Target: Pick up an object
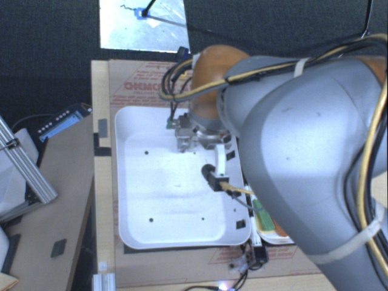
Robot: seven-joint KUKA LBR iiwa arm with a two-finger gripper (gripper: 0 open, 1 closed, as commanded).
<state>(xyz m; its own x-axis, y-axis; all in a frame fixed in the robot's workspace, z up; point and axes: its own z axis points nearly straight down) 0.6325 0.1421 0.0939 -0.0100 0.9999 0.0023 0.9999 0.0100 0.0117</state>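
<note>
Gripper (183, 139) sits low at the far edge of the left bin (139, 223), nr its rt corner. Open or closed? Can't tell from this angle. Green-orange item (265, 218) peeks out in the rt bin (277, 239), mostly under the arm (303, 150), well apart from gripper, toward the near side.

The jaws on the grey metal arm (303, 150) hang over the far part of the shallow white plastic bin (138, 187). To the right of the jaws lies a green and orange flat thing (265, 218), half hidden.
</note>
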